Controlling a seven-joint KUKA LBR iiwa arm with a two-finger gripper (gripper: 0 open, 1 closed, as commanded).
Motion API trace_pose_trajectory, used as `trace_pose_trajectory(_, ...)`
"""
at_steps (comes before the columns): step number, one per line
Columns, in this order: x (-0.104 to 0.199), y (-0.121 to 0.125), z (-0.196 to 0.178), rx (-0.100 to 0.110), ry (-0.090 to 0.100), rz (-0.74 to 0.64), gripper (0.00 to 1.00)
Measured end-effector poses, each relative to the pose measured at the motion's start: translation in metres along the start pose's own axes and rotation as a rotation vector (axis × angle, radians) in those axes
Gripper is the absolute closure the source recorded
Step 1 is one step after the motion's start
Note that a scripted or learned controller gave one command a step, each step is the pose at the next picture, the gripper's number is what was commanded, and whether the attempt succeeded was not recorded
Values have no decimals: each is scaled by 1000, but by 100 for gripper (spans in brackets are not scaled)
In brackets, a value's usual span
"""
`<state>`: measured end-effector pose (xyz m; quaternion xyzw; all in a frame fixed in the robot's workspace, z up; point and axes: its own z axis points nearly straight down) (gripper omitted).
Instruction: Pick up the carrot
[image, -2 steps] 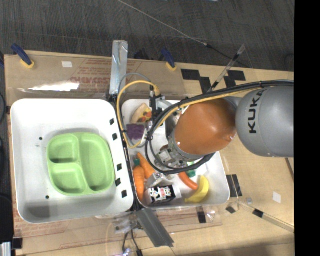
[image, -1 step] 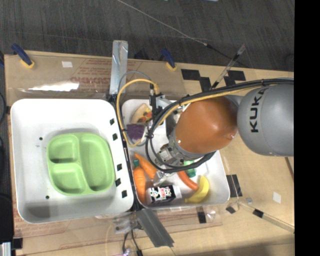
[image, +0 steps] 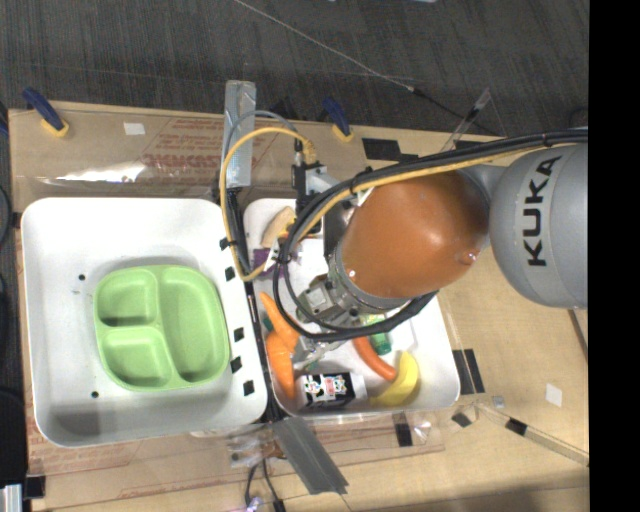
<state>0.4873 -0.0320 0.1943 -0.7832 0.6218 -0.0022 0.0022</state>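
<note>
Beneath the arm (image: 420, 240), the gripper's state is hidden above the carrot (image: 278, 345).

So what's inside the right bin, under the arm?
Visible in the right bin: an orange carrot along its left wall, a banana, a small black-and-white item. The arm covers the bin's upper half.

Even overhead light, fairly bright; the white bins (image: 60, 300) nearly wash out. Soft shadow pools under the arm (image: 420, 240). Focus is slightly soft and grainy throughout.
</note>
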Motion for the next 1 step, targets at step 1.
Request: trace_pose_trajectory(1,-3,9,-58,-4,-3,-541,100)
